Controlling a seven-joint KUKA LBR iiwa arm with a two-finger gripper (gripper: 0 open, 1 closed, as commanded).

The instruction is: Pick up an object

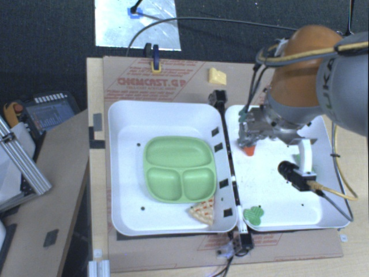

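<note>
Hand (249,138) over right white bin (277,206).

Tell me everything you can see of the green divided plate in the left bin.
The green divided plate is pale green, looks like matte plastic, with rounded corners and three compartments: one wide at the far side, two smaller at the near side. All three look bare. It lies flat, right side up, near the middle of the left bin. A pizza-slice toy sits at its near right corner, seemingly touching the rim.
</note>
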